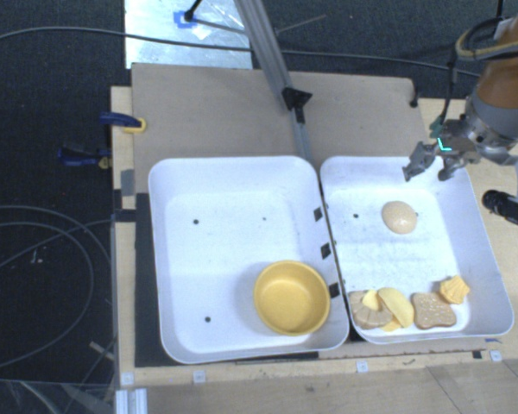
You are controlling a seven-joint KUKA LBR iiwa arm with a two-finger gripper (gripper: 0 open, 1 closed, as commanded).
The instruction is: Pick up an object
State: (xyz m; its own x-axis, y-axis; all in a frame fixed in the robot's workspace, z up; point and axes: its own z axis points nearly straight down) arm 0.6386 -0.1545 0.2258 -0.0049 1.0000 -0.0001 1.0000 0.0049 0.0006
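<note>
Hand: you see it above the far edge of the right bin, fingers spread wide, nothing between them.
Egg: your nearest candidate; the pale roundish thing lies alone on the right bin's floor.
Direction: the egg lies toward the camera and slightly left of the hand, apart from it, with no clear long axis.
Others: food pieces along the near wall; yellow bowl in the left bin, well apart.

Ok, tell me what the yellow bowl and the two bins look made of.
Yellow bowl: probably plastic, smooth, evenly coloured, with a soft sheen on its rim. Left bin and right bin: likely thin moulded plastic, matt white, with rounded corners and shallow pressed walls.
</note>
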